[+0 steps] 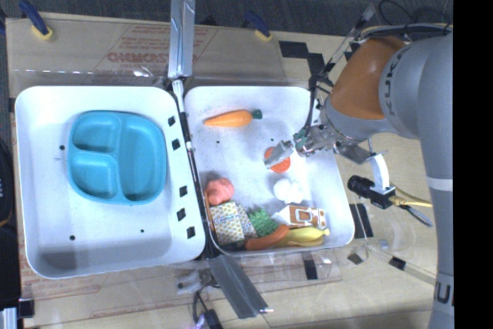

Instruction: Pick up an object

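- The gripper [291, 147] is low in the right bin [231, 99], near its right wall; its fingers meet a small orange-red piece [276, 156] at their tips, but how far apart they stand, and whether they truly have hold of it, cannot be told from this slant.
- Just below that piece lies a white lump [287, 189], close beside it.
- Toward the bin's far side a carrot [229, 119] lies on its side, green end pointing right, well apart from the gripper.
- Along the near wall sits a cluster: a pink lump [220, 189], a patterned packet [230, 222], a green sprig [262, 222], a small carton [303, 215], a banana [306, 236] and a red sausage-like piece [266, 240], packed touching one another.
- The left bin [46, 243] holds a blue divided plate [117, 157], lying flat.
- The grey arm [420, 88] with its orange band reaches in over the right bin's right edge.
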Robot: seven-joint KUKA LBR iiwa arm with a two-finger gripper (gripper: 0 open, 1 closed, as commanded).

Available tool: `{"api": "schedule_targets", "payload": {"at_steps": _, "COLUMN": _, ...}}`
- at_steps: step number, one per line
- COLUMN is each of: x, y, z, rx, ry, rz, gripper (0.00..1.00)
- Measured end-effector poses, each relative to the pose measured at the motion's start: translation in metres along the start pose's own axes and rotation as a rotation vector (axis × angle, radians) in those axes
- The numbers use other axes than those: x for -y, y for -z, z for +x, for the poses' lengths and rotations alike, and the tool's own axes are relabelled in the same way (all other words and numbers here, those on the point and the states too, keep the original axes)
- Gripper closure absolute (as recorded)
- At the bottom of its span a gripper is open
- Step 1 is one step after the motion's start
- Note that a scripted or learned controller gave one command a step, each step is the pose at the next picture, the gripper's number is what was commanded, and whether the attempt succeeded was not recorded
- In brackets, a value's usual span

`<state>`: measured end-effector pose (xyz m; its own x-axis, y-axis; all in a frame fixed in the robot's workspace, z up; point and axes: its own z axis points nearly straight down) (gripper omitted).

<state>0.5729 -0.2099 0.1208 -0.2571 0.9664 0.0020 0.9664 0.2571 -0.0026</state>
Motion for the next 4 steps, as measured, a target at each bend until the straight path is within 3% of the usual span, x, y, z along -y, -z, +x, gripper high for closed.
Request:
{"api": "schedule_targets", "payload": {"at_steps": 1, "x": 0.001, "y": -0.025, "z": 0.011, "rx": 0.006, "ry": -0.037, "rz": -0.007, "gripper": 0.00}}
{"api": "schedule_targets", "payload": {"at_steps": 2, "x": 0.000, "y": -0.014, "z": 0.011, "rx": 0.008, "ry": -0.032, "rz": -0.008, "gripper": 1.00}}
{"api": "schedule_targets", "payload": {"at_steps": 3, "x": 0.000, "y": -0.015, "z": 0.011, "rx": 0.008, "ry": -0.032, "rz": -0.008, "gripper": 0.00}}
{"api": "schedule_targets", "payload": {"at_steps": 4, "x": -0.007, "y": -0.030, "z": 0.046, "rx": 0.000, "ry": -0.028, "rz": 0.001, "gripper": 0.00}}
